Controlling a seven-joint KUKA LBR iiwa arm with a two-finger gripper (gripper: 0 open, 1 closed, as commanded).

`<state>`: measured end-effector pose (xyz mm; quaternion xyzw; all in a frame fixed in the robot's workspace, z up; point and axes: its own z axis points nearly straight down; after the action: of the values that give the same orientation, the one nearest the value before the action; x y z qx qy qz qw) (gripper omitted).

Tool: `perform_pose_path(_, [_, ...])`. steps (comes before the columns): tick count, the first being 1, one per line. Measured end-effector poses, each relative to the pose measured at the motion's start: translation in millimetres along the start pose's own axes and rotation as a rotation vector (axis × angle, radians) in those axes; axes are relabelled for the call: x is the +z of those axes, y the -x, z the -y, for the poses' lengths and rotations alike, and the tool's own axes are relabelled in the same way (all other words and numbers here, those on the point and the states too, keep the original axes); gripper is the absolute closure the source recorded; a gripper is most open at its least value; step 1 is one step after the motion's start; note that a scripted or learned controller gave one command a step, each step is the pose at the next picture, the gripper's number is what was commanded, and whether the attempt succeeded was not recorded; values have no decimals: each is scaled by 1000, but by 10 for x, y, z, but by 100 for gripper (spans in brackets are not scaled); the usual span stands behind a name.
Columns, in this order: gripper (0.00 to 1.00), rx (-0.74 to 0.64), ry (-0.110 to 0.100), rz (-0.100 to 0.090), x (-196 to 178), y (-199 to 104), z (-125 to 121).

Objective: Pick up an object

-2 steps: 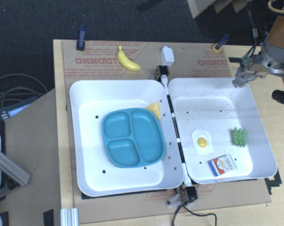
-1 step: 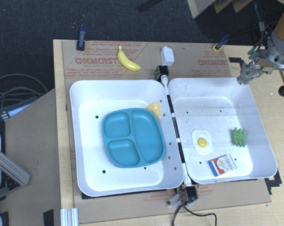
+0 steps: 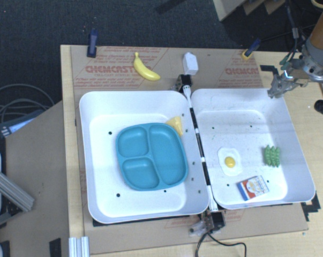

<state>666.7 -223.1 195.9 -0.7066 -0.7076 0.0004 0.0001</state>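
Objects for picking lie in the right bin (image 3: 292, 127): fried egg (image 3: 230, 161), green piece (image 3: 271, 155), small packet (image 3: 253, 187). None is lifted yet. Gripper (image 3: 277, 87) hovers over the bin's far right corner, grasping nothing; its opening I cannot tell.

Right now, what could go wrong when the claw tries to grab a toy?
The claw hangs over the right bin's far corner, away from every toy, so a straight drop would likely catch nothing. The egg lies flat and may slip out. The card sits near the front wall, which could block a finger.
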Motion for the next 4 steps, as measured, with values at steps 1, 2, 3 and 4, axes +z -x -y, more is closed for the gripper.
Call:
perform_pose_path(1, [100,0,0,0,22,-1,0])
perform_pose_path(2, [100,0,4,2,-95,3,-5])
perform_pose_path(3, [100,0,-1,0,41,-1,0])
perform_pose_path(4, [100,1,-1,0,188,-30,3])
